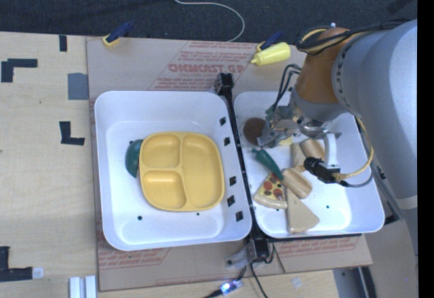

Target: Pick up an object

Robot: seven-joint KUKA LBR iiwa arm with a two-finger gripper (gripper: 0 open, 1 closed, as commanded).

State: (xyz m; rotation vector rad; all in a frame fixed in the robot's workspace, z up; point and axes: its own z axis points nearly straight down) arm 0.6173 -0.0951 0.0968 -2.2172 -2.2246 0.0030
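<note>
Pincer low in the right bin, grip state unreadable

Near edge: wedge block [300, 215], pizza slice [272, 191], bread roll [296, 182]. Farther: pincer [277, 128] beside brown disc [253, 129]; green-handled tool [268, 161] just toward the camera, lying diagonally. Cannot tell whether it's parted.

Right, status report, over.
Gripper low in right bin, fingers unclear. Nothing seen held. Pizza slice and green tool lie beside it.

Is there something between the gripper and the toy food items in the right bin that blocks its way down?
Nothing visible blocks it. The gripper hangs low over the right bin, beside the brown round piece. The pizza slice and bread-like pieces lie uncovered just in front of it.
</note>
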